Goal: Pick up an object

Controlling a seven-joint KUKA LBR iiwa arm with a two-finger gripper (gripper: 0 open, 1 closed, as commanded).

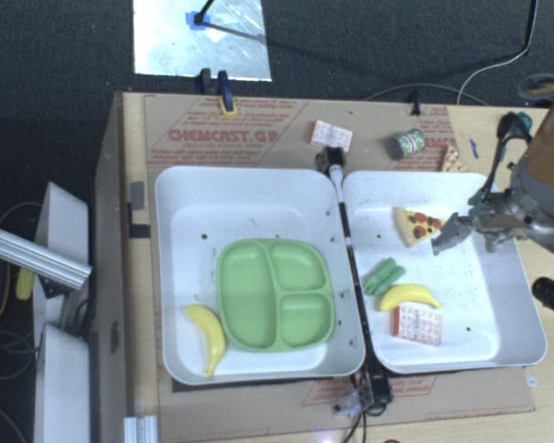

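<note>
Gripper [451, 233] low over right bin [499, 340], reaching in from the right; grip state not discernible at this resolution; nothing seen held. Pizza slice [415, 225] just beside the tip, near the upper wall; likely target. Risk: flat slice, fingers may skate over it or nudge it against the wall. Green beans [382, 275], banana [409, 295] and red-dotted card [416, 324] lie nearer the front, well apart from the tip; unlikely to interfere.
</note>
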